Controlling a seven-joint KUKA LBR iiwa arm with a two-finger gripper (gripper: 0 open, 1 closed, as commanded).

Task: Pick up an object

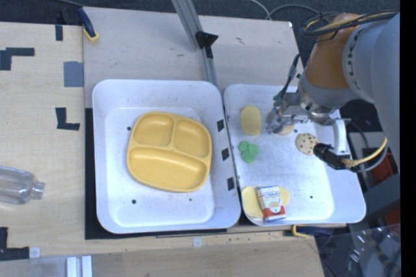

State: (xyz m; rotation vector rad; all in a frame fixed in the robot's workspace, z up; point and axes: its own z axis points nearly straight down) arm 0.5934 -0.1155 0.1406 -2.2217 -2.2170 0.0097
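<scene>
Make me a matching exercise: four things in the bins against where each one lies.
Things:
1. Yellow tray
2. Green toy
3. Cookie
4. Small carton

Places:
A. Right bin, near front edge
B. Left bin
C. Right bin, close to the left wall
D. Right bin, just right of the gripper

Pairs: 1-B, 2-C, 3-D, 4-A

One fixed camera looks down aslant on both bins (pixel 162 90).
</scene>
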